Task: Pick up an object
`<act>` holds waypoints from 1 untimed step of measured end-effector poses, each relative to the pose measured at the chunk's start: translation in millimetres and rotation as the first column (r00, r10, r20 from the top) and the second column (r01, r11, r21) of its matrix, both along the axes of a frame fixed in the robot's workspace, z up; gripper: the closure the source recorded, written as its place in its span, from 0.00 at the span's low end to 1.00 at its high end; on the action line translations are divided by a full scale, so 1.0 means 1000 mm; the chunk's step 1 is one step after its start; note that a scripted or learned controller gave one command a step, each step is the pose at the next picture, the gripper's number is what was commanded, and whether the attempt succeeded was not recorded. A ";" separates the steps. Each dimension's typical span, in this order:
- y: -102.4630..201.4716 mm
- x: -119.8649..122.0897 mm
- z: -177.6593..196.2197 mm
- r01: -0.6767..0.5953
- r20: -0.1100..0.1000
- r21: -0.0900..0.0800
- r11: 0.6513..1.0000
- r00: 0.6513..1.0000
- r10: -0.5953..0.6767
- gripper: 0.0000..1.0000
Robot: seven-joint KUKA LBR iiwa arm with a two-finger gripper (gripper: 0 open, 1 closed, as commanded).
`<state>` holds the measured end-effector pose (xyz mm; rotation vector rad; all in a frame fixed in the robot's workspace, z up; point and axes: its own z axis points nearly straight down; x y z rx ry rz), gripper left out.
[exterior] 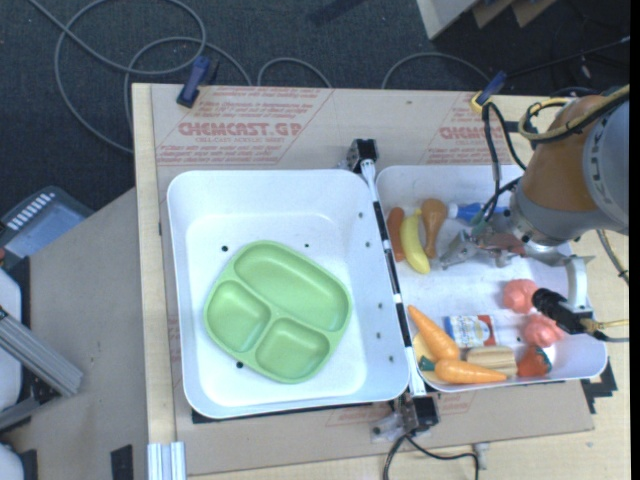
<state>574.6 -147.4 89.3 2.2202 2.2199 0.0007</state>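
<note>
My gripper (455, 250) hangs low over the upper middle of the right bin (455, 180), reaching in from the right, and it looks open with nothing between its fingers. Just left of it lie a yellow banana (415, 245), a brown sausage (397, 230) and a tan drumstick (432, 218). A blue-capped item (466, 211) sits just above the gripper. Two carrots (433, 334) (468, 372), a white packet (468, 328), a tan bar (490, 356), a red piece (533, 361) and two pink pieces (518, 294) (541, 329) lie at the bin's near end.
The left bin (190, 208) holds a green divided plate (278, 310). A black bar with clamps (383, 243) runs between the bins. The arm's grey and orange wrist (565, 183) and its cables cover the right bin's far right corner.
</note>
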 end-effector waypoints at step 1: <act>-0.049 -0.059 -0.005 0.001 -0.003 0.000 1.000 1.000 -0.001 0.00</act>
